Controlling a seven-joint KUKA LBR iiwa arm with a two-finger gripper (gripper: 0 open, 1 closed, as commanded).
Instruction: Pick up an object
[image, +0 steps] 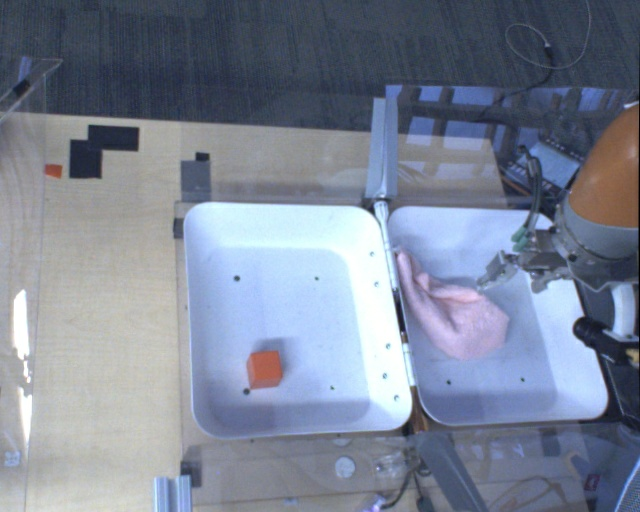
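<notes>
A limp pink cloth (455, 318) lies in the right bin (560, 390), against its left wall. A small orange cube (265, 369) sits in the left bin (300, 240), near its front left. My gripper (516, 279) hangs over the right bin at the cloth's upper right edge. Its fingers are spread, and the left fingertip (490, 277) sits just at the cloth's top fold. Nothing is between the fingers.
A metal divider (380, 160) runs back from the seam between the two bins. Black markers (100, 148) and a small orange tag (53, 171) sit on the wooden bench at far left. Cables and frame parts crowd the back right.
</notes>
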